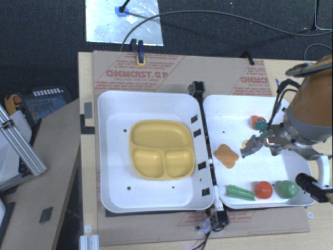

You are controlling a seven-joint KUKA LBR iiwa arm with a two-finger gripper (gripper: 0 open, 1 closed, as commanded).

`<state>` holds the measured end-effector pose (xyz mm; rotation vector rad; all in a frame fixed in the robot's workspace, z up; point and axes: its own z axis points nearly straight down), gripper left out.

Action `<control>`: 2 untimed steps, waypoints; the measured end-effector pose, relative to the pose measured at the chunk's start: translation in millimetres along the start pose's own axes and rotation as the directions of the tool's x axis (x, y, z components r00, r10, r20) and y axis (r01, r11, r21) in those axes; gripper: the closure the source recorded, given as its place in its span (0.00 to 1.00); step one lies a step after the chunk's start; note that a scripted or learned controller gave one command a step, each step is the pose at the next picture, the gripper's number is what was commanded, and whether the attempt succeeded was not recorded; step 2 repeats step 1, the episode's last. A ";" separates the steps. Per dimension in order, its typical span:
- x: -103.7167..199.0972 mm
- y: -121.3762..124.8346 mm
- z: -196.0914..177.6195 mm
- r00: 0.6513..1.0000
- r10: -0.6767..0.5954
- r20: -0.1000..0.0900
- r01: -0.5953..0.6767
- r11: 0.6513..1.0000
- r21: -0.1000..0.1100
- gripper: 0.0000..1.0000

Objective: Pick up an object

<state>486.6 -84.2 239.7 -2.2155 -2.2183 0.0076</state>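
Meanwhile, the hand (248,147) hovered over the right bin (237,120), just right of the orange piece (226,155); whether it was spread or clenched could not be told, and nothing showed in its grip. Along the bin's near edge lay a green vegetable (240,192), a red ball (263,189) and a green ball (285,188). A yellow tray (160,149) sat in the left bin (117,108).

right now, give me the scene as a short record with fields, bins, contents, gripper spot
left bin: holds a yellow divided plate with three compartments
right bin: orange piece, green long piece, red round piece, green round piece, small red-orange piece
gripper: over the right bin, just right of the orange piece
held: nothing seen between its fingers
arm: reaches in from the right, orange band above the wrist
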 end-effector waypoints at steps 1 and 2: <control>0.0 1.9 -4.3 1.000 -0.002 0.001 0.002 1.000 -0.010 0.00; 0.0 1.9 -4.3 1.000 -0.002 0.001 0.002 1.000 -0.010 0.00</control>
